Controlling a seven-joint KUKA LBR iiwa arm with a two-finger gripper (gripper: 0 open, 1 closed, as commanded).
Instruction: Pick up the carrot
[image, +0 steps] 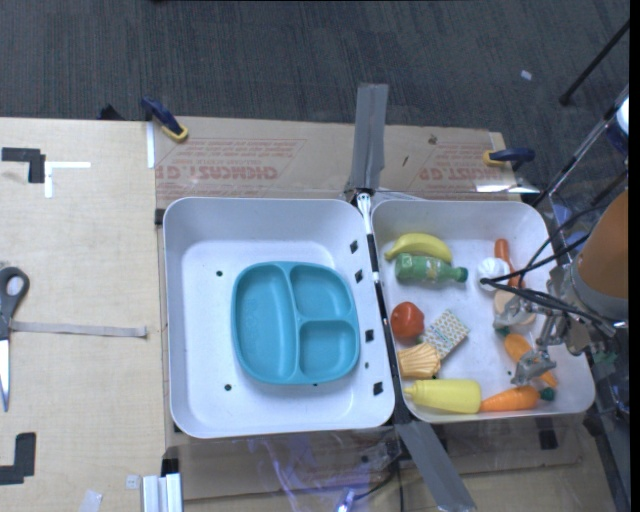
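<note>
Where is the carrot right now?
The carrot lies along the front edge of the right bin, near its front right corner, just right of the yellow bottle and below the gripper.

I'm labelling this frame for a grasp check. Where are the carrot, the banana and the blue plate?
carrot (510, 401): camera view, middle of its orange body.
banana (420, 244): camera view, middle of its curve.
plate (262, 305): camera view, floor of its large left compartment.

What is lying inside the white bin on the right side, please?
In the right bin lie a banana, green bottle, tomato, yellow bottle and carrot. The pincer and its cables cover part of the far-right area, so items there cannot be identified.
</note>
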